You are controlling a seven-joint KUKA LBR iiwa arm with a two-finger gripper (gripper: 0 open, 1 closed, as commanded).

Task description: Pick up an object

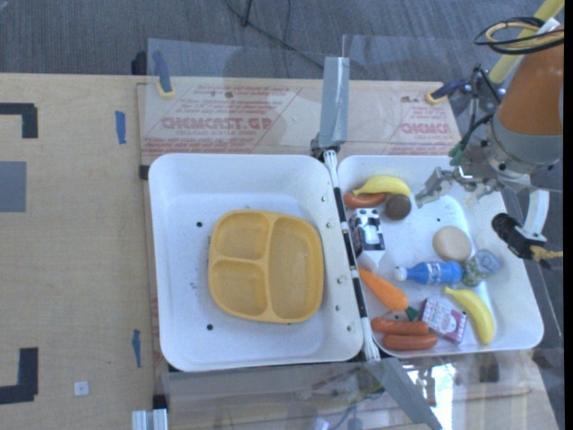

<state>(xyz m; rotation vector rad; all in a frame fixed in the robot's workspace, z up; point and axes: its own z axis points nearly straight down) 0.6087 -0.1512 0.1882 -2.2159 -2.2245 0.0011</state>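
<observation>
The gripper point(445, 183) hangs over the right bin point(530, 322), jaws spread and holding nothing. Toys crowd below it: a banana point(385, 185) up by the divider, a brown ball point(397, 207) just beside that, a bottle point(431, 272) further down. I'd drop squarely on the ball, since it stands clearest

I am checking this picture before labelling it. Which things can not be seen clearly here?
- Gripper: small and grey in the camera view; its fingers cannot be made out.
- Arm: cut off by the right and top edges.
- Pink packet: print too small to read; a banana lies beside it.
- Black-and-white object by the divider: too small to identify.
- Cardboard lettering: blurred.
</observation>
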